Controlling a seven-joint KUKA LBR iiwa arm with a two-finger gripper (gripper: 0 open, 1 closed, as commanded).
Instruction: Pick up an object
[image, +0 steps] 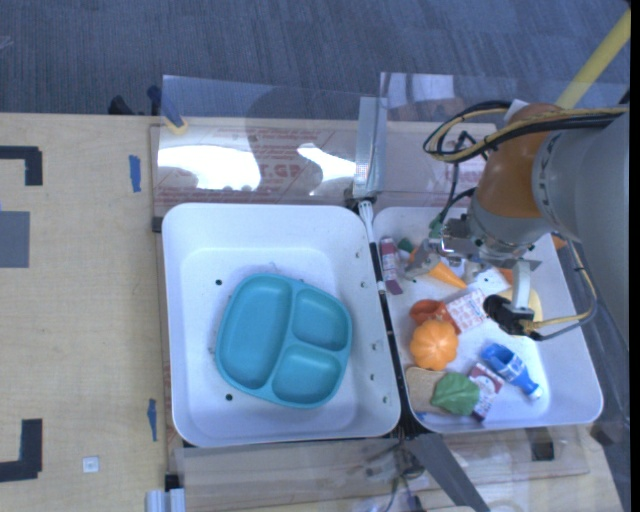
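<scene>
Several candidate objects crowd the right bin (585, 395): green item (455, 392) nearest, blue bottle (510, 368), orange pumpkin (434, 343) further back; gripper (462, 252) hovers at the far end; grip state cannot be told; step judged approach, next a descent onto one object.

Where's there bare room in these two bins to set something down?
Left bin: bare floor rings the blue divided plate, widest along the far wall. Right bin: crowded with the orange pumpkin, green toy and blue bottle; only its right edge is bare.
</scene>
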